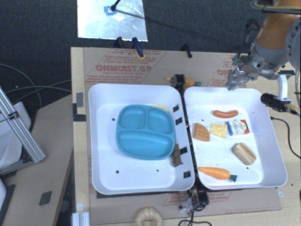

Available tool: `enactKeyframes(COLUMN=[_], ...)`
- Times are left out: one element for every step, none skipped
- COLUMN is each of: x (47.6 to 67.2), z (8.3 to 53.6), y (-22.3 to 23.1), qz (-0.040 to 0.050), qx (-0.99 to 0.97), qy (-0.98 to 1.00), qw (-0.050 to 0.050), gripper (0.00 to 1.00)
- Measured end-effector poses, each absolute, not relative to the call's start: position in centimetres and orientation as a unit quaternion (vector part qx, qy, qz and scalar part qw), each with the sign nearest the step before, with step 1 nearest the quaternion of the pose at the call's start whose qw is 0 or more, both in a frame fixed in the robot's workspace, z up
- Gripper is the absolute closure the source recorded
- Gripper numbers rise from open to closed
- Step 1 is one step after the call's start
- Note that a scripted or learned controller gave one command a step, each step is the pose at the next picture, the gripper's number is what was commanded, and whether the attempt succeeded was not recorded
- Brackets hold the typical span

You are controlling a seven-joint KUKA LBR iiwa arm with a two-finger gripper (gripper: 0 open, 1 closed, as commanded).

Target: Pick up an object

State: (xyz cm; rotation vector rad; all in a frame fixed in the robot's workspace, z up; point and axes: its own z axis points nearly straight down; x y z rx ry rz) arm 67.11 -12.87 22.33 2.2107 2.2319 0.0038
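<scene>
Hovering gripper (233, 80): seen above far rim of right bin (270, 126); grip state cannot be told.
Right bin contents: sausage (225, 113), waffle (201, 132), cheese (218, 130), packet (238, 127), bread roll (244, 153), carrot (214, 173) — 6 items, all apart from gripper.
Left bin (101, 126): blue divided plate (145, 131) is held.

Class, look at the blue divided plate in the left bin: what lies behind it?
A pale yellow item peeks out past the blue plate's far rim. The plate covers most of it, so its identity cannot be told.
</scene>
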Motion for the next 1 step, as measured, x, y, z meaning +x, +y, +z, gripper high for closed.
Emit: enactKeyframes(x=[66.78], z=[23.51], y=[-7.49], qz=[0.0021], qx=[0.704], qy=[0.711], qw=[0.001], gripper=[1.00])
